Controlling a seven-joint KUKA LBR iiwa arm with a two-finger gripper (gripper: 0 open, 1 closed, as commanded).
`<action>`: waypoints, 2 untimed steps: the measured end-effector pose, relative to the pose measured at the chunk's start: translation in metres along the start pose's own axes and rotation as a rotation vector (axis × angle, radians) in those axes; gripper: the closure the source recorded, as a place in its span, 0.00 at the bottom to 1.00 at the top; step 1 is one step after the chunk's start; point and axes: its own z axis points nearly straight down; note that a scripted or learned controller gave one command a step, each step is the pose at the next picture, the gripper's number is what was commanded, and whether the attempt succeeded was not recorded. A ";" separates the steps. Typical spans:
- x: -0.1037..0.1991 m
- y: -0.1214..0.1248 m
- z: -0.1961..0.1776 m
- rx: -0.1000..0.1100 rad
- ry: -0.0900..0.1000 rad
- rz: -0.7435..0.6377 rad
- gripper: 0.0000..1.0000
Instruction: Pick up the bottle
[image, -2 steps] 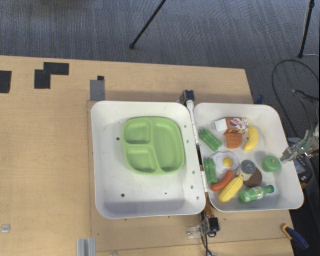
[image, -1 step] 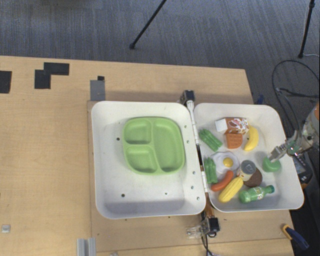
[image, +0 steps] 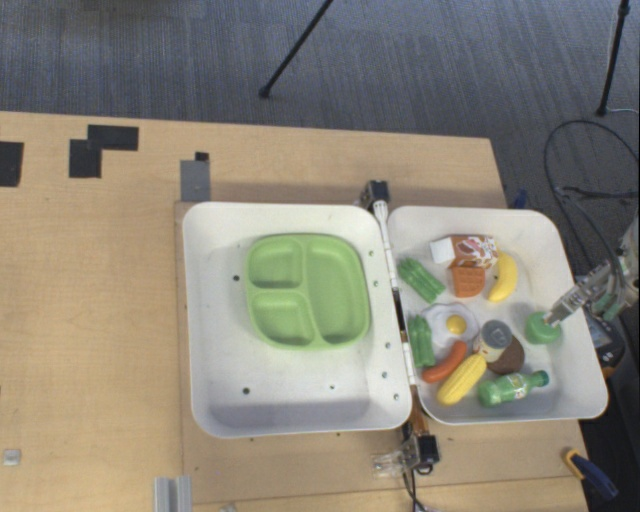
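The bottle (image: 512, 388) is green with a pale label and lies on its side near the front edge of the right bin (image: 560, 240). My gripper (image: 556, 314) comes in over the bin's right side, up and to the right of the bottle and clear of it. Its tip sits right at a small green round object (image: 542, 329). Whether it touches or grips that object is too small to make out.
Around the bottle lie a yellow corn cob (image: 462, 378), a red sausage (image: 443, 363), a brown can (image: 497, 346), a fried egg (image: 452, 323), a banana (image: 503, 278) and a carton (image: 470, 262). The left bin (image: 215, 300) holds a green divided plate (image: 305, 290).
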 end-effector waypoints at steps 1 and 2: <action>-0.023 -0.017 0.011 0.000 0.000 -0.022 1.00; -0.001 0.000 0.000 -0.001 -0.001 -0.080 1.00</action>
